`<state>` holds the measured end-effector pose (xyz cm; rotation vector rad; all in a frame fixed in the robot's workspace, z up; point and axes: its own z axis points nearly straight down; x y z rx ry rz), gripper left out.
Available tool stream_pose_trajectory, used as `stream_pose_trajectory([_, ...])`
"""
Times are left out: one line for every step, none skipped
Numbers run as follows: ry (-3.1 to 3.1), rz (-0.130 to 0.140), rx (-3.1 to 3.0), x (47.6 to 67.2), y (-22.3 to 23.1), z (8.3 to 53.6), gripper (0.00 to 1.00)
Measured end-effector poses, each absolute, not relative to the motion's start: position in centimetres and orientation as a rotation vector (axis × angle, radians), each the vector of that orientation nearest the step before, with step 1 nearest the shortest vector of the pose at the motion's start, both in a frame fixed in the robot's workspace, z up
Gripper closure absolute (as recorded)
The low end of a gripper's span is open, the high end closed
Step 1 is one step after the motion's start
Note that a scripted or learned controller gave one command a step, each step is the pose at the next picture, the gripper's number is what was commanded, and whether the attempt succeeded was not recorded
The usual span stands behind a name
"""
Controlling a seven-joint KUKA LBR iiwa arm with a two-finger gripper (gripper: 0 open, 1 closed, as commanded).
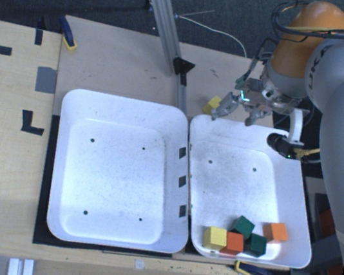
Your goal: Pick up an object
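Observation:
Several small blocks lie in the near corner of the right bin (294, 187): a yellow block (214, 237), a red-orange block (234, 243), two dark green blocks (243, 226) (257, 244) and an orange block (275, 232). My gripper (237, 112) hangs above the far edge of the right bin, well away from those blocks. Its two fingers are spread apart with nothing between them. A small yellow piece (213, 104) lies on the bench just left of the fingers, outside the bin.
The left bin (65, 148) sits beside the right one. A slanted metal rail (169, 35) runs from the top down to the bins' far junction. The grey arm and its orange band (315, 20) fill the upper right. Blue tape marks dot the left bench.

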<state>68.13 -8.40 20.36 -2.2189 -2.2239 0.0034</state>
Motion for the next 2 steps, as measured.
stream_pose_trajectory([-2.224, 0.004, -2.219, 68.13, -8.39, 20.36, 0.0])
stream_pose_trajectory([-2.224, 0.004, -2.219, 68.13, -8.37, 20.36, 0.0])
